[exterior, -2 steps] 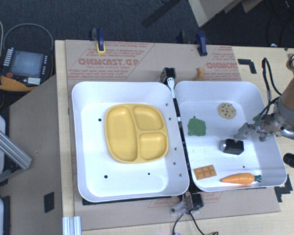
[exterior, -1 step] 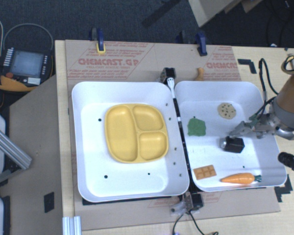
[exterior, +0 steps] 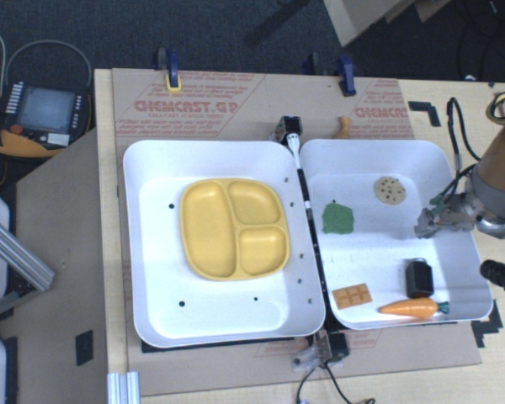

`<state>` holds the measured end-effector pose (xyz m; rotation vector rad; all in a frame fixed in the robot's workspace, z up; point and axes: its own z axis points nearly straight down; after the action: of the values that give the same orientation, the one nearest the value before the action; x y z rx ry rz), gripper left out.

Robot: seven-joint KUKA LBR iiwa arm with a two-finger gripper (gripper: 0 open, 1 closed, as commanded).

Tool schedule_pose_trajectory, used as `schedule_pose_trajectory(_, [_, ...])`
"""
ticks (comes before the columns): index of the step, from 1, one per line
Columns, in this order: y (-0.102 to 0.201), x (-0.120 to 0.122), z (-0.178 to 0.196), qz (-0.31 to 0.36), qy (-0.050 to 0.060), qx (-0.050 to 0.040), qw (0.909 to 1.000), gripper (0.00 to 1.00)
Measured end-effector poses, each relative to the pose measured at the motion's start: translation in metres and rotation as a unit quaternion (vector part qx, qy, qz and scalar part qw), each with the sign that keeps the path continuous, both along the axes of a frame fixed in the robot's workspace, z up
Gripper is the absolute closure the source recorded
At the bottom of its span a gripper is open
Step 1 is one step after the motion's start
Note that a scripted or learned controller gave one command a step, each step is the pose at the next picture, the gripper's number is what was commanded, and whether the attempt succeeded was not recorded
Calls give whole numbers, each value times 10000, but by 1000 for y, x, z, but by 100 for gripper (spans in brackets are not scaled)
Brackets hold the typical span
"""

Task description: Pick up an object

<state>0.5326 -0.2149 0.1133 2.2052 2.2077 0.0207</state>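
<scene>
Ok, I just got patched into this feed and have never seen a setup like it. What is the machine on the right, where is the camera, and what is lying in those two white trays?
You are looking down at a slant from one fixed camera above a bench. The grey machine entering from the right is a robot arm; the metal piece at its tip is its hand, hovering over the right bin near that bin's right wall. I see nothing between its fingers, so it holds nothing.

The left bin holds a yellow plate with three compartments, all without food.

The right bin holds five small things: a round cookie towards the back, a green leafy piece near the left wall, a black block, a brown cracker and an orange carrot along the front edge.

The job is to pick one up.
</scene>
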Motion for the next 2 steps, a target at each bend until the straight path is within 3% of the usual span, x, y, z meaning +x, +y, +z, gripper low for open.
schedule_pose_trajectory(1, [3, 11, 50, 3, 92, 11, 10000, 100])
schedule_pose_trajectory(2, [2, 7, 113, 0, 86, 9, 10000, 100])
